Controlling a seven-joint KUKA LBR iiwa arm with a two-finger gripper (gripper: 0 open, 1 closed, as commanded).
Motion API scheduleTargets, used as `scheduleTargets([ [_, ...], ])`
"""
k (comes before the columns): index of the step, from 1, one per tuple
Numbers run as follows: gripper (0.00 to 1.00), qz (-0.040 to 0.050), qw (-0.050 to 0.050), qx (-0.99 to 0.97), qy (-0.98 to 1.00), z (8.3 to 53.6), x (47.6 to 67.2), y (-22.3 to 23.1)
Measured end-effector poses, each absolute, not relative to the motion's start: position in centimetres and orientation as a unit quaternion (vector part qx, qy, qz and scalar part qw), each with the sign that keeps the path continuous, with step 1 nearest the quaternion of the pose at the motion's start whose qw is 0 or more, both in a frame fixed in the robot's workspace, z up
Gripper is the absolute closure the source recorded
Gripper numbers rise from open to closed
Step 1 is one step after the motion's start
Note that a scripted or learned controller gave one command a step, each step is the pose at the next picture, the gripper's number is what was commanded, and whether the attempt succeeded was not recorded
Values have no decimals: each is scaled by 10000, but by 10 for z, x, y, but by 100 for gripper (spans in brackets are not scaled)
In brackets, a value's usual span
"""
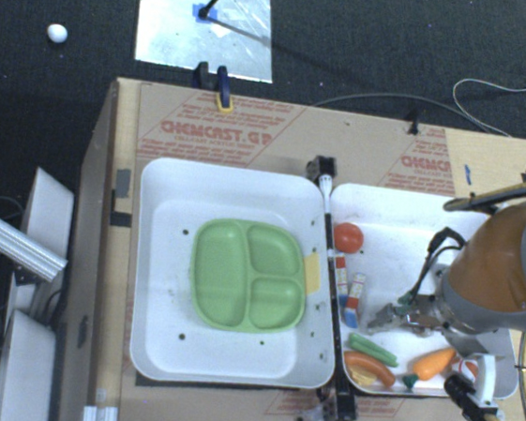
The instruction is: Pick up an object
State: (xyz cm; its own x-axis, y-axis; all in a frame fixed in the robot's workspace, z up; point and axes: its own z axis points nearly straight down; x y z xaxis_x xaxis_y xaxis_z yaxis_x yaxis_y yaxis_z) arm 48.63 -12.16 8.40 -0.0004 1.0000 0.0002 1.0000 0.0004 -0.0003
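Observation:
My gripper (391,316) hangs low over the middle of the right bin (404,212), below the arm's orange band (494,269). Just left of it lie a white tube with red and blue ends (354,298) and a second small tube (340,278). A red ball (348,236) rests further back by the bin's left wall. In front of the gripper are a green bean pod (372,347), a hot dog (368,369) and an orange carrot (432,363). Nothing shows in the gripper's grasp.
The left bin (160,240) holds a green divided plate (248,276) with a yellow piece (312,273) at its right edge. A ridge (329,278) separates the two bins. Cables run along the bench's back right. The arm covers the right bin's right side.

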Motion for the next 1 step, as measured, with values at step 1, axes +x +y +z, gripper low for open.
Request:
scheduleTargets([
  [1,100,-14,-12,-7066,-7076,95,488,-121],
])
